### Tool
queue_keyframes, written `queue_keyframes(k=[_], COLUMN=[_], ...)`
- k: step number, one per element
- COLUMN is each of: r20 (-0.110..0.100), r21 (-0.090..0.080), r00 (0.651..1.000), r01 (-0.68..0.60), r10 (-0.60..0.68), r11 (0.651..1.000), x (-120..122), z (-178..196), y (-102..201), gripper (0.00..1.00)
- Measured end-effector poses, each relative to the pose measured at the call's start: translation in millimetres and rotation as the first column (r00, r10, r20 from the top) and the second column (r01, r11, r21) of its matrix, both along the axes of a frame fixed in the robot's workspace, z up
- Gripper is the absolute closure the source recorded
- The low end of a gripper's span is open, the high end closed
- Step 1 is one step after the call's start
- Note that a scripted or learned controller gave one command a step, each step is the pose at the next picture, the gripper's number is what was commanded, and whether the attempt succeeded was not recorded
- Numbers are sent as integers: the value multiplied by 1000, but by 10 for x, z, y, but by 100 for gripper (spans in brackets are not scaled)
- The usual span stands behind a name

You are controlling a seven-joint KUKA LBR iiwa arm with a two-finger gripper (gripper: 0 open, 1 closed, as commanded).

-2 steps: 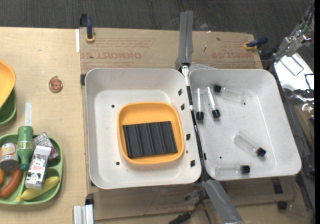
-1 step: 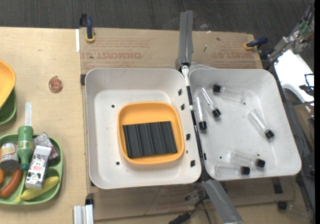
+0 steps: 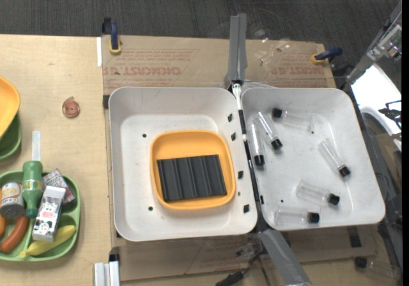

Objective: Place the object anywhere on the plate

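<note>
- Since the clear tubes point(image 3: 267, 132) with black caps lie scattered flat in the right bin point(image 3: 358, 118), any pick could slip: they look round, smooth and see-through, hard for a program to locate and apt to roll off the fingers.
- Two tubes lie close together near the divider point(image 3: 238, 96); a grasp there might catch both, or nudge one against the bin wall.
- Other tubes sit well apart: one point(image 3: 333, 158) toward the right side, one point(image 3: 317, 194) lower down, one point(image 3: 296, 217) near the front rim. Any of them could serve as the object.
- The orange plate point(image 3: 192, 142) rests in the left bin point(image 3: 128, 118) and carries a dark ribbed insert point(image 3: 192, 176); a tube dropped on it may roll along the ridges or off the rim.
- Whether the fingers are open or closed I cannot tell, nor whether they hold anything.
- Readable writing: the cardboard point(image 3: 160, 64) under the bins bears red print, upside down, seemingly "CHEMCAST GP". Labels on the items in the green tray point(image 3: 70, 230) on the desk are too small to read.
</note>
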State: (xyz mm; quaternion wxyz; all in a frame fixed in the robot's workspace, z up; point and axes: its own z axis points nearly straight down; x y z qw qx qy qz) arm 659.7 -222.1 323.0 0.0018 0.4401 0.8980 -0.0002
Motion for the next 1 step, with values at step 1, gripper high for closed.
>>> queue_keyframes(k=[1], r20=[-1], r21=[1], r00=[956], r01=[-292], r10=[292], r11=[956], x=[-68], z=[-25], y=[-1], gripper=[0])
